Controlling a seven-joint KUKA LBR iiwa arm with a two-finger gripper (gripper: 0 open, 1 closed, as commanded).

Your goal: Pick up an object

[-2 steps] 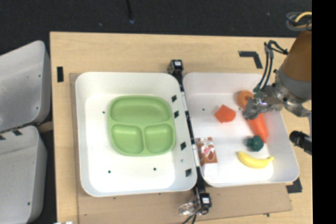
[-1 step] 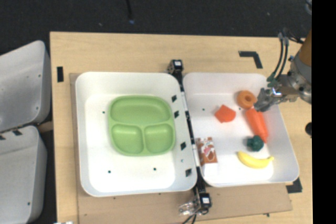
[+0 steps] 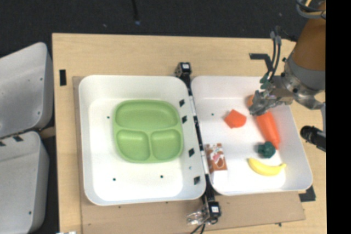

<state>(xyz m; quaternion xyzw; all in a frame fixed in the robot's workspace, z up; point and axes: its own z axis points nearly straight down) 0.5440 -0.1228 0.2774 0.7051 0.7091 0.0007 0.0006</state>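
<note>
End effector (image 3: 260, 104) near right bin's (image 3: 219, 87) far edge, beside carrot (image 3: 269, 127)

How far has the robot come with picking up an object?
Nothing looks picked yet. The gripper is low in the right bin, at the upper end of the carrot. The orange block, broccoli and banana lie on the bin floor. Grasping and lifting remain.

Single fixed cam above the bench (image 3: 137, 44), looking down at a slant. Both white bins (image 3: 88, 134) sit mid-frame, fully visible. Arm (image 3: 310, 46) enters from frame right.
</note>
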